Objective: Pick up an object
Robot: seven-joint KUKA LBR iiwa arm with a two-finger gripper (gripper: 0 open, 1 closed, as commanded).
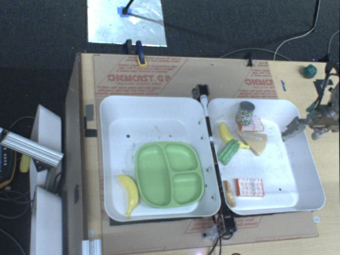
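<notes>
The right bin (309, 180) holds a small can (245, 110) beside a red-and-white packet (253, 125), a yellow banana (227, 133), a green cucumber-like piece (229, 151), a tan wedge (256, 142), a red-patterned box (249, 187) and a tan bread-like stick (229, 193). In the left bin (154, 104) lie a green divided plate (170, 174) and a second yellow banana (129, 193). My gripper (305, 129) hovers at the right bin's upper right rim. It is open, nothing sits between its fingers, and it is well apart from every object.
Both bins rest on a cardboard sheet (138, 76) over the bench. A black divider bar (211, 142) runs between the bins. The arm's wrist (326, 113) and cables stand at the right edge. White floor shows in the right bin's right half.
</notes>
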